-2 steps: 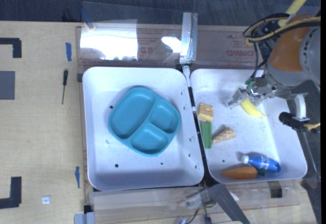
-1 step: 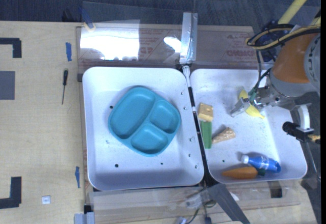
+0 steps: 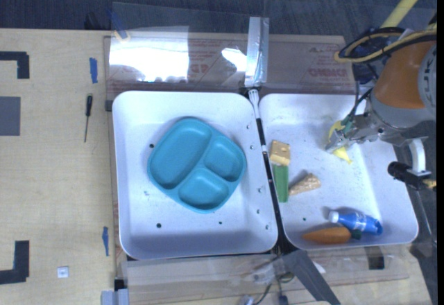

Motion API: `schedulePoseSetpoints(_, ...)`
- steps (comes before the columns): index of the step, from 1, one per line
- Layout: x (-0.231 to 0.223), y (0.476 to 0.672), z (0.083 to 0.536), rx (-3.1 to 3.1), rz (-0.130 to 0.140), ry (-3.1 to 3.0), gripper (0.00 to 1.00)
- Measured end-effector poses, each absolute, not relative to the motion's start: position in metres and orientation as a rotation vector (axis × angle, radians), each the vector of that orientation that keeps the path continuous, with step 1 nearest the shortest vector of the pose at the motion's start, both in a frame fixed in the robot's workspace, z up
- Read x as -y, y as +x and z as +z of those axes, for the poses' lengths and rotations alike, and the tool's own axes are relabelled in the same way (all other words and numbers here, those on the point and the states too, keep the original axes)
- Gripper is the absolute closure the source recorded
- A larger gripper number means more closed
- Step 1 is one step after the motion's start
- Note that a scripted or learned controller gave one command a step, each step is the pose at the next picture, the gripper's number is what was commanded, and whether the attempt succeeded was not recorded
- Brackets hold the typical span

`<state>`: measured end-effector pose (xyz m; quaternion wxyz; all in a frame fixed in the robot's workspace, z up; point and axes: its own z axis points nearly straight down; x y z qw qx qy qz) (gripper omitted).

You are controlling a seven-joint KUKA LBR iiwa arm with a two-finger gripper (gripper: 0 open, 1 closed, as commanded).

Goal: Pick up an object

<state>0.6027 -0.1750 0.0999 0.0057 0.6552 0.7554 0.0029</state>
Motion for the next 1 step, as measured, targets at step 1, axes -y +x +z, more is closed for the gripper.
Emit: schedulePoseSetpoints(1,0.1107,0.5954,0.2362,-2.403,0.014,2.005,1.0)
